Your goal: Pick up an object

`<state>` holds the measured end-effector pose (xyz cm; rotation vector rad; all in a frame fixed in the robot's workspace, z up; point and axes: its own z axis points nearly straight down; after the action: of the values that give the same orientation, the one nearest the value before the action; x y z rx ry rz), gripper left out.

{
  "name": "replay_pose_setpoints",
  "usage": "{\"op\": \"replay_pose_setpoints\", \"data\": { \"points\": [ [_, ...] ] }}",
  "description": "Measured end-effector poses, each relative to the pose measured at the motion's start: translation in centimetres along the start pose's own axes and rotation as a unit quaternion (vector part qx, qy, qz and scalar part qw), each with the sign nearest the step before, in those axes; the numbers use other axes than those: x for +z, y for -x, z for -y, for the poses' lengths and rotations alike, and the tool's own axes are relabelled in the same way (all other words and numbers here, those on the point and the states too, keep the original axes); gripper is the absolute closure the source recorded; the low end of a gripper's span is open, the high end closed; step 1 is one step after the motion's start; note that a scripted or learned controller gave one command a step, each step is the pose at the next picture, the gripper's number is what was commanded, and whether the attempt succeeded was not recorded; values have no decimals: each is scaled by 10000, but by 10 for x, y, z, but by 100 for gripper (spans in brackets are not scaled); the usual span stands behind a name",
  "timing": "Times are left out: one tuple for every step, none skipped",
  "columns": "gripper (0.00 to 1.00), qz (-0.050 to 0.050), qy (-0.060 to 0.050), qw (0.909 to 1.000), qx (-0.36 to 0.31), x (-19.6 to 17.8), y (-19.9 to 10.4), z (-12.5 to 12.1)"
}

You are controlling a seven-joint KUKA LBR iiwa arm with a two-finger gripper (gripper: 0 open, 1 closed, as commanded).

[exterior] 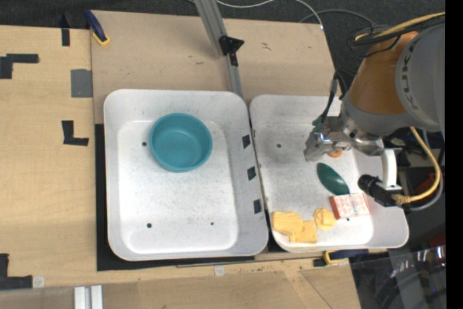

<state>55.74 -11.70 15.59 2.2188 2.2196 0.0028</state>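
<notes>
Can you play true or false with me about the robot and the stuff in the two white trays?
1. The blue-green bowl sits in the left bin. True.
2. The gripper is over the left bin. False: it hangs over the right bin, near that bin's middle.
3. The yellow pieces lie along the near edge of the right bin. True.
4. The dark green object is inside the bowl. False: it lies in the right bin, just below the gripper.
5. A small red and white object lies in the right bin near the yellow pieces. True.
</notes>
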Motion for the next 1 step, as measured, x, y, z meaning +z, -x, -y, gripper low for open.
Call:
{"op": "replay_pose_setpoints", "data": {
  "points": [
    [100,0,5,10000,-10,-52,-4,-11]
  ]
}}
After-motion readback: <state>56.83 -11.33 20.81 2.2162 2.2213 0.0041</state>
